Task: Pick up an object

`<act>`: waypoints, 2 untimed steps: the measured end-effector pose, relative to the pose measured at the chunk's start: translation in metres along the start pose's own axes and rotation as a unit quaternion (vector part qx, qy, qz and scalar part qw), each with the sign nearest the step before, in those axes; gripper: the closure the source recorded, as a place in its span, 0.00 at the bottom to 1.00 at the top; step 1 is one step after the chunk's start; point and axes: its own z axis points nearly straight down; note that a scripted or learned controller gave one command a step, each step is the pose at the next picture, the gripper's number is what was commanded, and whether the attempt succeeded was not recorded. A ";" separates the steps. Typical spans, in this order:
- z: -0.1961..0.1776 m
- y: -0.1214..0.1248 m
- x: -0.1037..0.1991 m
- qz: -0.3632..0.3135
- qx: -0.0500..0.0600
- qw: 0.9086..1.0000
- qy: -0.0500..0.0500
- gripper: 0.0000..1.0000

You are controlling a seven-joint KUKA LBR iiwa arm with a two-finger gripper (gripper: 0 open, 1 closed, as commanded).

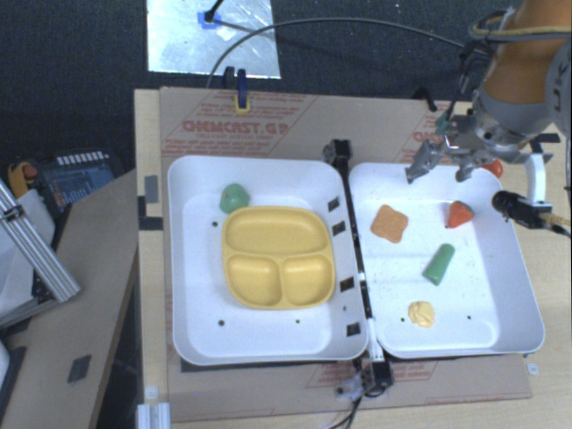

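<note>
Pincer [444, 161] hovers with fingers spread and empty above the far edge of the right bin [514, 329].

The red-orange piece [459, 214] lies nearest below it, at the bin's far right; it looks like light, stiff, smooth toy food, best pinched across its narrow middle. To its left sits an orange slab [390, 223], nearer a green cylinder [439, 264], nearest a yellow lump [422, 313], all apart. The left bin [192, 329] holds a yellow divided tray [277, 256] with a green lump [234, 197] touching its far-left corner.
</note>
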 end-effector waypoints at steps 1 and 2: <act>-0.007 0.002 0.000 -0.001 -0.006 1.000 -0.001 0.00; 0.037 -0.003 0.003 0.000 -0.004 1.000 0.000 0.00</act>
